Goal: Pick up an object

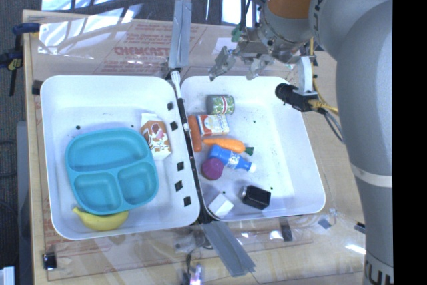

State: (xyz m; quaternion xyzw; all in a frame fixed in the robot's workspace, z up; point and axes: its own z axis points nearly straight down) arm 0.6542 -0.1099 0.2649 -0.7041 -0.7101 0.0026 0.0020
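Camera view: claw (235, 69) open above small can (220, 104).

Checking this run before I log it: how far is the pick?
Done: nothing lifted. In hand: nothing; the open gripper hangs above the right bin's far rim. Left: descend, grasp something, perhaps the can or carrot, and lift.
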